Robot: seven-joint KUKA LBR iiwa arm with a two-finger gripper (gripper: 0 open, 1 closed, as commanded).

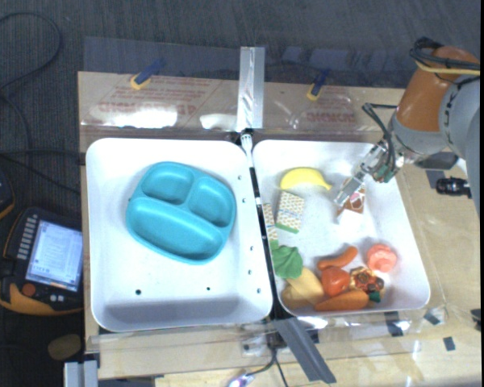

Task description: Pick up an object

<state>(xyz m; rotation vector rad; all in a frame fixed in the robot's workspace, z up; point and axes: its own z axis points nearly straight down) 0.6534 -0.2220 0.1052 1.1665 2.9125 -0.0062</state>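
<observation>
Two white bins sit side by side: the left bin (105, 240) holds a blue divided plate (181, 210), the right bin (403, 208) toy food. The gripper (348, 193) hangs over a small brown wedge (355, 205); its grasp cannot be judged. An off-centre pinch could flip the wedge away.

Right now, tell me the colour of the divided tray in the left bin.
Light blue divided tray, plain with no pattern, seen clearly in the camera view.
</observation>
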